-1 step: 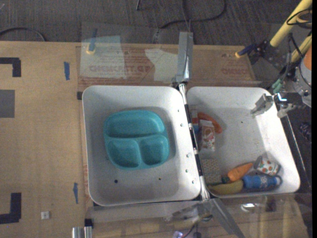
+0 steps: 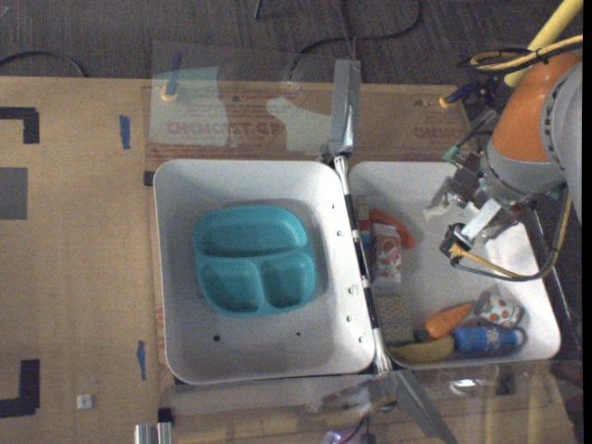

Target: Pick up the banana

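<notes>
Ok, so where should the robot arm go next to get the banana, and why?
Probably slide the arm toward the picture's lower edge, until it is above the banana. The arm is over the right bin's upper part, while the banana lies along its lower wall, beside an orange piece and a blue bottle.

banana point(image 2: 425, 350) tight against near wall of right bin point(image 2: 427, 283), carrot point(image 2: 449, 319) and blue bottle point(image 2: 486, 340) crowding it, bare floor mid-bin

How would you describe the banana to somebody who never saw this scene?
Find the right-hand white bin. In its near left corner lies the banana, beside a blue object and below an orange piece. It is the only yellow item lying there.
</notes>
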Motion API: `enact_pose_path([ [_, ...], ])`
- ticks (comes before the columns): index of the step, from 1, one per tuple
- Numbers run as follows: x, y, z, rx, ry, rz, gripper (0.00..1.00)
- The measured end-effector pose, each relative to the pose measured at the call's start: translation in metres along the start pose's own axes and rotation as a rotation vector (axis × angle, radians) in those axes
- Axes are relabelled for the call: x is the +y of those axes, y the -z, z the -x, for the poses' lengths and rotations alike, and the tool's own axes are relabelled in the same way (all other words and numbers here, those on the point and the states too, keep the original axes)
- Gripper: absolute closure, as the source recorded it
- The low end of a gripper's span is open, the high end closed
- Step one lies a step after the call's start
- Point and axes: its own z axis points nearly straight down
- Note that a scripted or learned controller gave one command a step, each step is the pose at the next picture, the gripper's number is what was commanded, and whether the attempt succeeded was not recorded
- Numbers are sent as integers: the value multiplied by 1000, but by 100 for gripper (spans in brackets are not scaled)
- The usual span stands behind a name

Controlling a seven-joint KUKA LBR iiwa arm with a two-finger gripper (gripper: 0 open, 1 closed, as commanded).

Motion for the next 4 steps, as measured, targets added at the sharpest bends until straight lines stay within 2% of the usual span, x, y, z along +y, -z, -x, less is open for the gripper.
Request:
enact_pose_path([
  [1,-34,-65,34,6,-228,7,0],
  [2,8,-66,19,3,-2,9,0],
  [3,62,-65,42,11,-204,-6,0],
  [4,8,-63,91,19,286,5,0],
])
